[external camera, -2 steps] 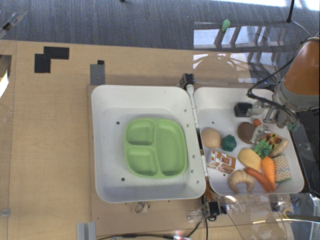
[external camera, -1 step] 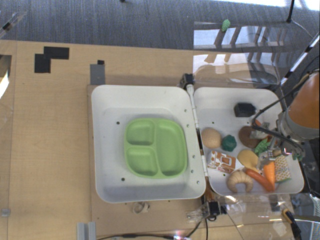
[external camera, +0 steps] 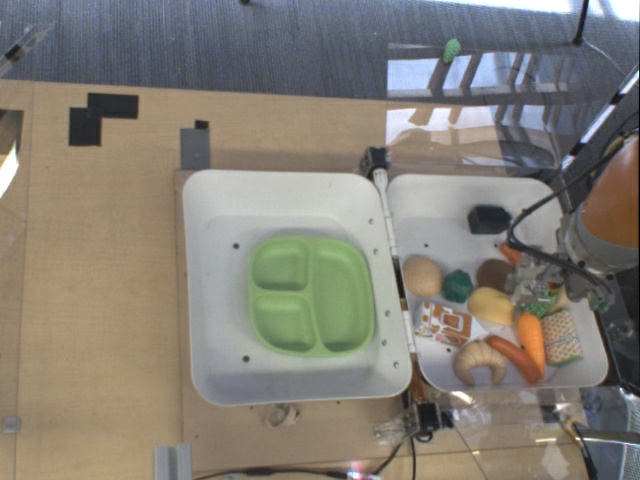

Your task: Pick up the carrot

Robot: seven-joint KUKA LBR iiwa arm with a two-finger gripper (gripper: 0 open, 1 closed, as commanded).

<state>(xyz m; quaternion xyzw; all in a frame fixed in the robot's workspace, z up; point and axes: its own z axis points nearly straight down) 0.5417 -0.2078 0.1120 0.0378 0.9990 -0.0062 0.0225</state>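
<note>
Two white bins sit side by side on the wooden bench (external camera: 100, 298). Left bin (external camera: 215, 368) holds a green divided plate (external camera: 311, 296), 3 compartments, lying flat near the bin's middle. Right bin (external camera: 440, 218) is crowded w/ toy food, mostly in its near half. Carrot (external camera: 531, 341) lies toward the near right corner, fat end up-view, tip pointing down-view, tilted a bit. Just left of it a thinner red-orange piece (external camera: 513, 356), chili-like, runs diagonally, touching or nearly touching the carrot. A croissant (external camera: 481, 361) sits left of that at the near edge. Just right of the carrot is a small netted or checkered item (external camera: 562, 336); can't tell what it is. Above the carrot: a yellow lemon-like piece (external camera: 491, 305), a brown round item (external camera: 492, 273), a dark green lump (external camera: 458, 286), a tan egg-shaped thing (external camera: 422, 276) and an orange-and-white packet (external camera: 443, 323) lying flat. A black block (external camera: 489, 219) sits apart toward the far side. The arm (external camera: 612, 208) comes in from the right, orange band visible, w/ the gripper (external camera: 540, 286) low over the bin just above the carrot's fat end, amid cables and clutter. Fingers: cannot tell whether spread or closed; the carrot rests on the bin floor.
</note>
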